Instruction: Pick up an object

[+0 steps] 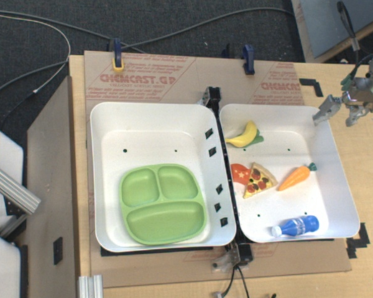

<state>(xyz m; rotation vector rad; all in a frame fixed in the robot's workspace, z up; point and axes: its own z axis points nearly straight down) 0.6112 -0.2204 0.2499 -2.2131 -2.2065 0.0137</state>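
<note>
The right bin holds a yellow banana at its far left, a pizza slice beside a red piece, an orange carrot and a blue bottle lying near the front wall. My gripper hangs at the view's right edge, above the right bin's far right corner. It is open, with nothing between its fingers, and it stands well apart from every object.
A green divided plate lies in the left bin. A black divider strip runs between the two bins. Clamps hold the cardboard sheet at the back, and cables cross the floor beyond it.
</note>
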